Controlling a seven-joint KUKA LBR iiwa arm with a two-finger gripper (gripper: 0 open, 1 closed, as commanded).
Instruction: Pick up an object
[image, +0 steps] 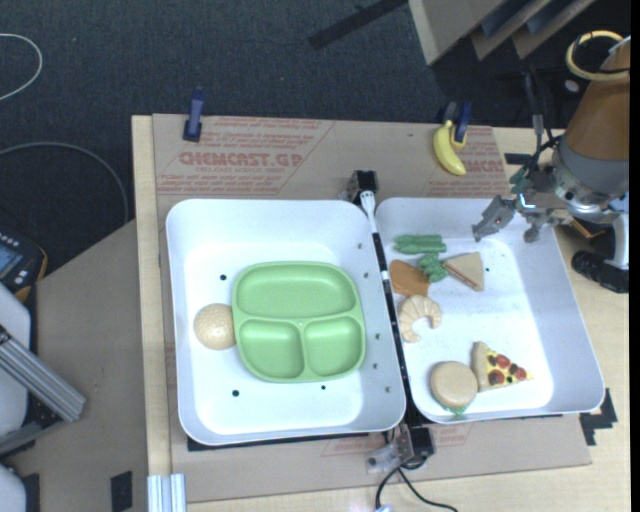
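I'm looking at a robotics lab; taped cardboard bench (300, 150), loose cables (20, 60), aluminium framing (40, 385), toy food in white bins (190, 260).

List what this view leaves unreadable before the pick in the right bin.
- Tool, camera view: too small and blurred to judge its finger state or its height above the right bin.
- Arm: cut off by the right edge.
- Green vegetable: partly covered by the sandwich triangle.
- Tan piece: too small to identify.
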